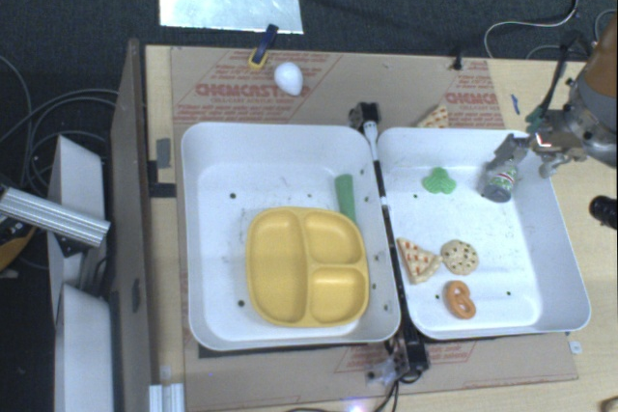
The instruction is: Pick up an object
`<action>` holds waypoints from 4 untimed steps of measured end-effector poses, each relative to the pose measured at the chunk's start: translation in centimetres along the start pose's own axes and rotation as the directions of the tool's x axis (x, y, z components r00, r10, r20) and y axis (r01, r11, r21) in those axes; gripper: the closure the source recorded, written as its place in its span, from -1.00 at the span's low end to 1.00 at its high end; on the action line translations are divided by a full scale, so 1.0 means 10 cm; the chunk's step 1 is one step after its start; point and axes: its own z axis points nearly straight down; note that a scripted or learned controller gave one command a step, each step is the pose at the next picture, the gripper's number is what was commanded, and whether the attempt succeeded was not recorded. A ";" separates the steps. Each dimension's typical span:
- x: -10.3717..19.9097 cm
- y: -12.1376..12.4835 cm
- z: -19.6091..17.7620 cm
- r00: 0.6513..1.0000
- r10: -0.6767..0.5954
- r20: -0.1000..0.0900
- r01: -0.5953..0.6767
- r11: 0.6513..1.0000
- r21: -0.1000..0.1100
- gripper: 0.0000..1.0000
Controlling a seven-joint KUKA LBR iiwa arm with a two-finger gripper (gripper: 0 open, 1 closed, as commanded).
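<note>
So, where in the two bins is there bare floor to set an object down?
Left bin: bare strip behind the yellow divided plate, left of the green stick. Right bin: bare floor between the green piece and the cookie. It is crowded near the pizza slice, cookie and pretzel.

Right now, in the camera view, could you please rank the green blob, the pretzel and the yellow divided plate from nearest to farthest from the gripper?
Measured from the gripper over the right bin:
1. Green blob, right bin's upper part, just left of it.
2. Pretzel, right bin's lower part.
3. Yellow divided plate, in the left bin.
</note>
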 end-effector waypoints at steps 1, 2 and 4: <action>0.14 -0.68 0.99 1.000 0.003 -0.004 -0.003 1.000 0.014 -1.00; 0.21 -0.78 1.91 1.000 0.004 0.000 -0.004 1.000 -0.002 -1.00; 0.18 -0.78 1.89 1.000 0.001 -0.001 -0.001 1.000 -0.001 -1.00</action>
